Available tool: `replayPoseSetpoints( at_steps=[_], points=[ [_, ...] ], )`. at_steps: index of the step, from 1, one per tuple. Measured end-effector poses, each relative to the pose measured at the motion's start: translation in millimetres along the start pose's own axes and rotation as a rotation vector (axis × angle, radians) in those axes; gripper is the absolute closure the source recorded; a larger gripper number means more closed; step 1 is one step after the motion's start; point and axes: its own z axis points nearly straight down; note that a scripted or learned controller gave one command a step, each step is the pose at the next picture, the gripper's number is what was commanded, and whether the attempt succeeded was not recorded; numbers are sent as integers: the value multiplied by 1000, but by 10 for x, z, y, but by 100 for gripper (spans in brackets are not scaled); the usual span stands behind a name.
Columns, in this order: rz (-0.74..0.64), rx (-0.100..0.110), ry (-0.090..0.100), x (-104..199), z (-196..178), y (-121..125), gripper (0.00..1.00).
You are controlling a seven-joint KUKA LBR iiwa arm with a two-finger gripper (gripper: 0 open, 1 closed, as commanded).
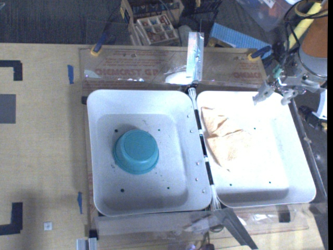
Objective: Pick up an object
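A teal bowl (136, 151) lies upside down in the left white bin (99, 113), a little left of its middle. A crumpled tan cloth (227, 139) is spread in the left half of the right white bin (296, 155). My gripper (271, 93) hangs at the upper right, over the far right part of the right bin, up and to the right of the cloth. Its two fingers stand apart with nothing between them.
The arm, with its orange band (315, 40), comes in from the upper right corner. A clear plastic sheet (156, 69) lies behind the bins. Boxes and cables crowd the floor beyond the bench. A wooden tabletop (36, 155) stretches to the left.
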Motion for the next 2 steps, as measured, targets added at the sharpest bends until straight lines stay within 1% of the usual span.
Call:
replayPoseSetpoints(
  at_steps=[1, 2],
  points=[
    [161, 0, 0, 306, 995, -782, 0],
    [144, -14, -2, 562, 1231, -449, 0]
  ],
)
